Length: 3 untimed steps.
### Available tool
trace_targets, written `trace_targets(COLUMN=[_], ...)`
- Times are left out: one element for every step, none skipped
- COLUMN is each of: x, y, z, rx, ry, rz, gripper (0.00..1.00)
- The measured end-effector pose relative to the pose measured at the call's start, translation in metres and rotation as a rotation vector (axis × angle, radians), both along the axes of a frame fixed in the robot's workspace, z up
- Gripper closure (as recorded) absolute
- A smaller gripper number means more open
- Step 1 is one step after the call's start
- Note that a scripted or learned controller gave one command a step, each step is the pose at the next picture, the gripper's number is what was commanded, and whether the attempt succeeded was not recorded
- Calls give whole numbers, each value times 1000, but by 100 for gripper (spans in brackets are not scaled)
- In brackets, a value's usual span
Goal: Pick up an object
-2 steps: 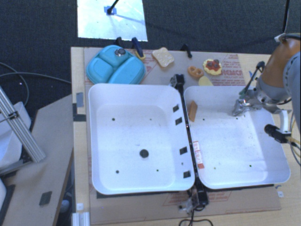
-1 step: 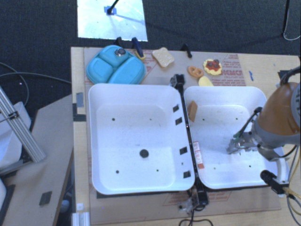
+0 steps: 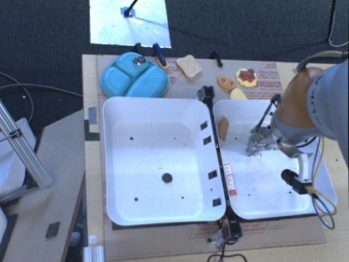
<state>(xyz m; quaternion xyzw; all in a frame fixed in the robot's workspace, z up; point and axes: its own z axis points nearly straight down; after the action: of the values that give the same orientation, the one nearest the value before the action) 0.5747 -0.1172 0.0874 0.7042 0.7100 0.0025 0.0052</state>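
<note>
The desk [image 3: 92, 146] carries two white bins side by side. The arm [image 3: 319, 100] reaches in over the right bin [image 3: 272, 201], and its jaws [image 3: 255, 147] hang low above that bin's floor, in its upper half. Whether the jaws are open or closed cannot be told at this angle, and nothing shows between them.

The left bin [image 3: 158, 162] lies well off to the jaws' left, past the black divider [image 3: 217, 157] that runs between the bins. A small dark disc [image 3: 167, 177] lies on its floor, down and far left of the jaws.

A blue tray [image 3: 134, 76] sits on the desk behind the left bin, up and far left of the jaws.

A brown block [image 3: 223, 128] leans at the right bin's left wall, near the jaws, to their left and slightly above. A red-and-white label [image 3: 229, 179] lies along the same wall, below and left of the jaws.

Behind the bins, above the jaws, lie a toast slice [image 3: 188, 66], a pretzel [image 3: 226, 83], a small pizza [image 3: 246, 77] and a yellow piece [image 3: 238, 94].
</note>
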Motion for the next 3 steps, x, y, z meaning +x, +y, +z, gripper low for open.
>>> trace_targets(x=[30, -68, -89], y=[51, 65, 131], z=[104, 96, 97], rx=[4, 6, 7], ry=[-4, 17, 11], rz=[3, -8, 2], gripper=[100, 100, 100])
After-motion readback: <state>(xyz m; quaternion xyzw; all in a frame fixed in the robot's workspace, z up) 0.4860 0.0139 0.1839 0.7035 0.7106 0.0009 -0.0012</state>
